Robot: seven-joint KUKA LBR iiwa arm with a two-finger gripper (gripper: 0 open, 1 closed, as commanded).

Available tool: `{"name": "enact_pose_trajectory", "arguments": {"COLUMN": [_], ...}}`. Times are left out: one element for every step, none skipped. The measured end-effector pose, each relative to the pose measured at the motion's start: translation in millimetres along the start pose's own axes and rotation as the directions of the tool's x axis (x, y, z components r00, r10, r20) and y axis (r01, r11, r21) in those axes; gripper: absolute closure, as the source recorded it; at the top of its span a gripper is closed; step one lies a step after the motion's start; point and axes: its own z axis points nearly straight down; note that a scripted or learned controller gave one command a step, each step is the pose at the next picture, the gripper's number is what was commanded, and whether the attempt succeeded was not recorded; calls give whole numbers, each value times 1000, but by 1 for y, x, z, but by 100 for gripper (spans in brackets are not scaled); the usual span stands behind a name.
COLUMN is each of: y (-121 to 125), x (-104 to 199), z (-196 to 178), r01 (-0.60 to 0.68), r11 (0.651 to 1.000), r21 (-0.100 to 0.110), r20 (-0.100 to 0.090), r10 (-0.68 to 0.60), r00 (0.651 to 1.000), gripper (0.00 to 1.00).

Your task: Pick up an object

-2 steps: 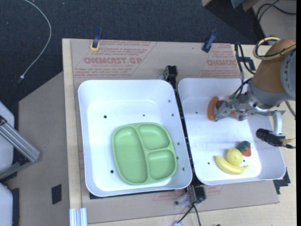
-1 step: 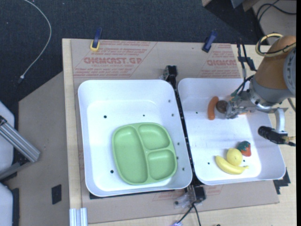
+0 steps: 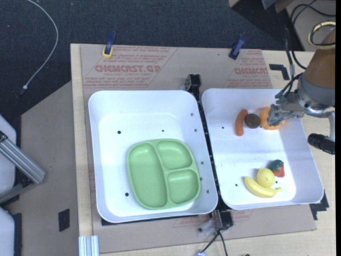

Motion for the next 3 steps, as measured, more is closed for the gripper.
{"name": "enact_pose_trajectory", "arguments": {"y": [3, 4, -1], "x": [-5, -6, 52], "z": [-64, -113, -116], "r01": [2, 2, 6], "r11": [1000, 1000, 1000], "r21": [-3, -1, 8], "r20": [1, 0, -5], "r10": [-2, -2, -6], "r00": [1000, 1000, 1000], "gripper": [100, 100, 100]}}
